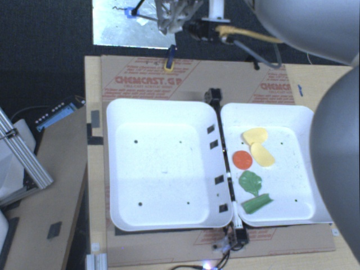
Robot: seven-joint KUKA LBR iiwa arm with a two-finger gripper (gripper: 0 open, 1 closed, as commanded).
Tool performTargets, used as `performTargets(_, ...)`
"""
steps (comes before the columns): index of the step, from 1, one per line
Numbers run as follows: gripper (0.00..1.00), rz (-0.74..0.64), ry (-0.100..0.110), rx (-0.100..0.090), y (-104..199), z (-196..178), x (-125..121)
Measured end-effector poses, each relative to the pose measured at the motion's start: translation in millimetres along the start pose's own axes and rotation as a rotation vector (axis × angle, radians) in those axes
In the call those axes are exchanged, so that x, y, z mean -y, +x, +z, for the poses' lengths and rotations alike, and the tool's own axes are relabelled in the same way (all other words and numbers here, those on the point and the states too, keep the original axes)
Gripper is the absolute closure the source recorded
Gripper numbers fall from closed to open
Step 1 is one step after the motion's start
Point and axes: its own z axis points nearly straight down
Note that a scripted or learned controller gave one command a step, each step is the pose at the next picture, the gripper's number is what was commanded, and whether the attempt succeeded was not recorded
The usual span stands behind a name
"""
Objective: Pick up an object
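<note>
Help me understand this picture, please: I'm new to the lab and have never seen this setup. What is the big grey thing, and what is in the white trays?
The camera sits above a bench and looks down at a slant. The big grey shape at the right is a robot arm reaching in; its gripper hovers at the top, beyond the trays, over a shiny metal sheet. Nothing is seen between its fingers.

Two shallow white bins stand side by side on brown cardboard. The left bin shows bare floor. The right bin holds small flat pieces: two yellow pieces, an orange disc, a green leaf shape and a green strip.
</note>
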Motion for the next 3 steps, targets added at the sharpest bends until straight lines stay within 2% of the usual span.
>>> performTargets(1,1.00,0.000,0.000,0.001,-1.3,-31.4,0.0)
performTargets(2,1.00,0.000,0.002,0.001,-1.1,-41.9,1.5)
performTargets(3,1.00,0.016,0.001,0.006,-131.6,-42.4,3.3)
